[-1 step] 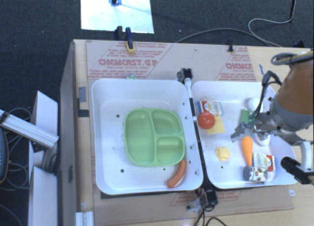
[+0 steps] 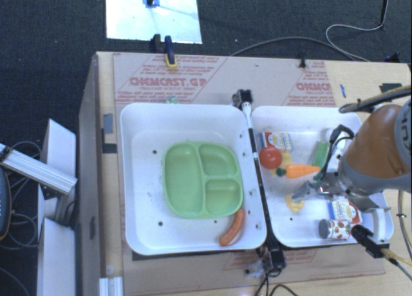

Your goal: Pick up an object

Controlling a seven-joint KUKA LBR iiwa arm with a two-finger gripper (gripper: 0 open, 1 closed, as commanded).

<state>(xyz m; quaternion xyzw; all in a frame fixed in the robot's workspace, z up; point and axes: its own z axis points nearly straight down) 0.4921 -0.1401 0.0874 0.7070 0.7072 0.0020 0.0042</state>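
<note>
Clutter in the right bin [image 2: 386, 221] is judged the main risk: the carrot [image 2: 300, 171], tomato [image 2: 271, 157], green block [image 2: 320, 153], yellow piece [image 2: 295, 205], carton [image 2: 342, 210] and can [image 2: 333, 229] lie close together, so a descent aimed at one could nudge a neighbour or close on two things at once. The carton and can sit just beside the bin's near wall, where a finger could be blocked by the rim. The yellow piece is low and flat, and is likely to slip out of a pinch. Round things such as the tomato and can could be rolled aside if touched off-centre. A packet [image 2: 277, 140] lies at the far end of the same bin. The tool [image 2: 313, 188] is seen at the end of the arm [image 2: 376, 150], low over the right bin, between the carrot and the yellow piece and near both. Its shape is blurred and partly covered by the wrist, so whether it is released or clenched cannot be told, and nothing can be made out in its grip; it may be touching the bin floor, though that is not certain. No object appears lifted yet. In the left bin [image 2: 145, 121] a green tray [image 2: 203, 179] and a sausage [image 2: 233, 228] lie well apart from the tool. Both bins rest on the surface [image 2: 193, 76].
</note>
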